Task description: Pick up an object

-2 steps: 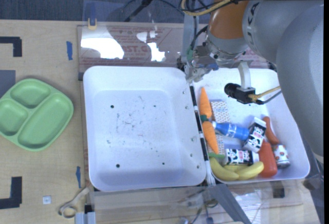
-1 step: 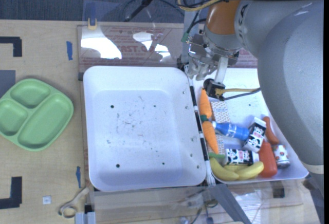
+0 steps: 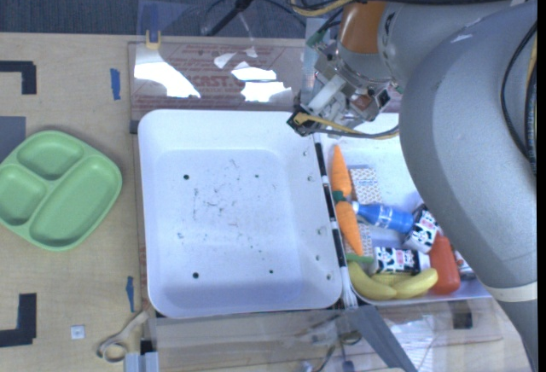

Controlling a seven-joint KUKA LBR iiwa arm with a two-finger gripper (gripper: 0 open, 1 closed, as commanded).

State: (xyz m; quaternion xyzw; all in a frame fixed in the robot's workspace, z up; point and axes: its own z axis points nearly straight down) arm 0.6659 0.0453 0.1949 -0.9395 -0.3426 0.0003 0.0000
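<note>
Gripper hangs over the far left corner of the right bin, above the wall it shares with the left bin. Whether it is spread or pressed together cannot be told, as the wrist masks it; nothing is seen held. Pickable items lie crowded in the right bin against that shared wall: carrot nearest the gripper, then blue bottle, cow-patterned carton, banana and red item. Judgement: the position suits a descent on the carrot's far end. Arm body covers the bin's right part, contents there unknown. Red item partly covered, not identifiable
</note>
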